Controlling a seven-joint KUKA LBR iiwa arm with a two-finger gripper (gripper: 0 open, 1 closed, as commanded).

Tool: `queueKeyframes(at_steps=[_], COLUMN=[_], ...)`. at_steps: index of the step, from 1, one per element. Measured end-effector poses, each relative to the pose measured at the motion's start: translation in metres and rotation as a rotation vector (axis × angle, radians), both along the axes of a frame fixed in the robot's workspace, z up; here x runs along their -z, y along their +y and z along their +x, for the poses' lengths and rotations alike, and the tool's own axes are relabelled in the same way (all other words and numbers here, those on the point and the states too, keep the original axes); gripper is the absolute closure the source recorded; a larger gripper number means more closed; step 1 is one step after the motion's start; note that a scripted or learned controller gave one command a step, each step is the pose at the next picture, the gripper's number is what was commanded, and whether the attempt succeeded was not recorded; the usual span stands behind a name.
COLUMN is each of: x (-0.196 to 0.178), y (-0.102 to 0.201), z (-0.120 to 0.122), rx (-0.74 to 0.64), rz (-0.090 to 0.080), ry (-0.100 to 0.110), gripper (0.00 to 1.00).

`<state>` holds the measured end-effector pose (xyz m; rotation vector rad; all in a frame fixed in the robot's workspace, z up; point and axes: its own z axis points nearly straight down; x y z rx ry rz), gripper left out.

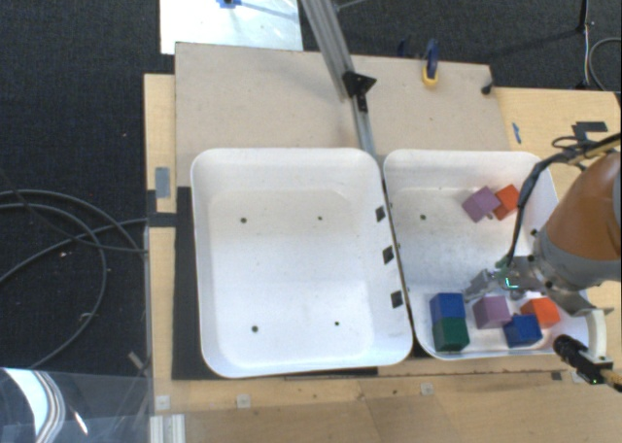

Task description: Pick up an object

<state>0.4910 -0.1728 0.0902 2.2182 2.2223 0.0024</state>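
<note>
My gripper (pixel 494 288) hangs low over the front of the right bin (pixel 428 237), with the grey and orange arm coming in from the right. Just below it lies a purple block (pixel 491 312), touching or nearly touching the gripper's tip. Around that block sit a blue block (pixel 447 307) with a green block (pixel 451 335) in front of it on the left. On the right are a second blue block (pixel 523 331) and an orange block (pixel 544 312). The arm hides part of the bin's right side.
At the back of the right bin, another purple block (pixel 479 203) lies beside an orange block (pixel 506 200). The left bin (pixel 209 237) adjoins the right one along a shared wall with black clips (pixel 388 255). A slanted metal pole (pixel 330 33) stands behind the bins.
</note>
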Motion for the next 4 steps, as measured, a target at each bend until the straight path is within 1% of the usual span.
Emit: queueKeyframes(at_steps=[2, 3, 4], x=[0.000, 0.000, -0.072], y=[0.000, 0.034, -0.020], z=[0.000, 0.028, 0.064], rx=[0.000, -0.007, -0.001], rz=[0.000, 0.000, -0.007], ry=[0.000, -0.002, -0.009], gripper=[0.00, 0.00, 0.00])
